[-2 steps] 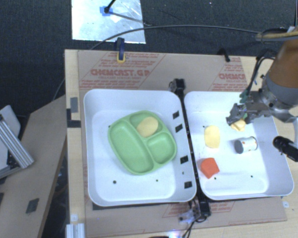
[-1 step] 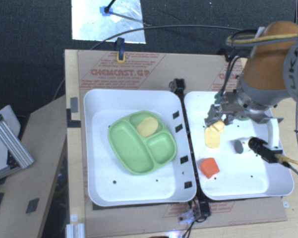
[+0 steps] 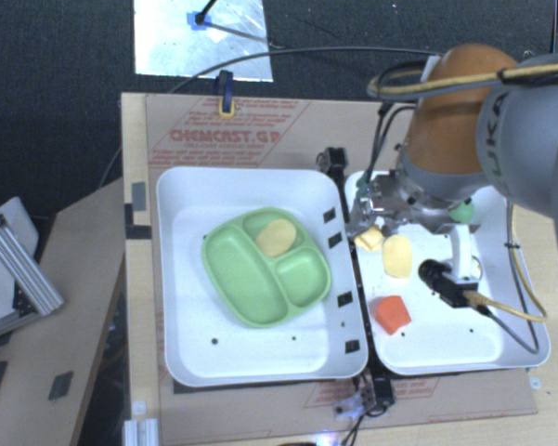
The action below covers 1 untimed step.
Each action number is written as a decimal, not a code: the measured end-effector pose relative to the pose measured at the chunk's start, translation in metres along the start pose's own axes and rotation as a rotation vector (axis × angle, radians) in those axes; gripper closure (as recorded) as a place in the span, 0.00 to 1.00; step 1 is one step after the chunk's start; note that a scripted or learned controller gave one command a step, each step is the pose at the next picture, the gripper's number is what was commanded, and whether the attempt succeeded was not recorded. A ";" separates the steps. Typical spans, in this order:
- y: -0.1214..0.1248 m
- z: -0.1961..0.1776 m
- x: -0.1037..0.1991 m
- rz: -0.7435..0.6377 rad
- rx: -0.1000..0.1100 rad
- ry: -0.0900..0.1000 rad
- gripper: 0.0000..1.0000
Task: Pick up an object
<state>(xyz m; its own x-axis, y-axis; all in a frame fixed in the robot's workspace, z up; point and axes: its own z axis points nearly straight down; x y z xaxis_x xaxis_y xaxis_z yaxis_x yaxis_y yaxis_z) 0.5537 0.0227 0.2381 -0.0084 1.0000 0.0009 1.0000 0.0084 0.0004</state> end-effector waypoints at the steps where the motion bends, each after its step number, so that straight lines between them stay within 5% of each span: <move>1: 0.014 -0.004 0.053 -0.001 -0.003 0.001 1.00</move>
